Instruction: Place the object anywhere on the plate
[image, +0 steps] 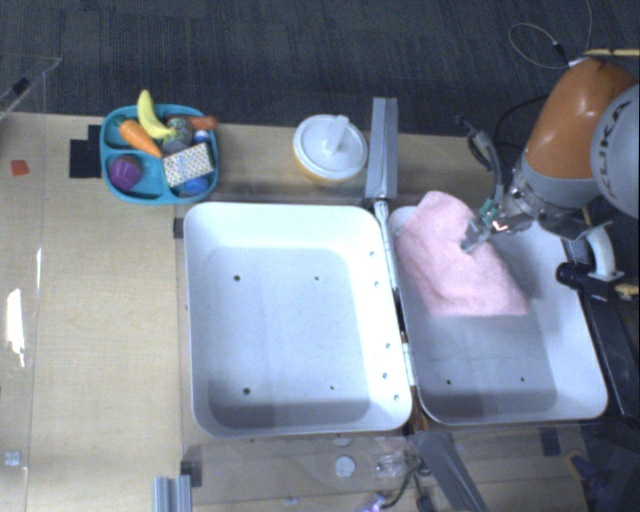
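Hardly begun: the gripper (478, 236) hangs over the pink cloth (455, 262) at twelve o'clock in the right bin (575, 385), grip impossible to judge, no plate reached.

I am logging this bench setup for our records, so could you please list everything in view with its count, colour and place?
Bins: two, white, shallow, side by side on the bench.
Cloth: one, pink, crumpled, in the far part of the right bin.
Tray: one, blue, with compartments, on the bench beyond the left bin's far left corner.
Toy food in the tray: a yellow banana, an orange carrot, a purple piece, plus smaller items too small to name.
Lidded container: one, white lid over a yellow base, beyond the gap between the bins.
Bench: one, light wood.
Arm: one, grey and orange, reaching in from the right.
Gripper: one, at the cloth's right edge.
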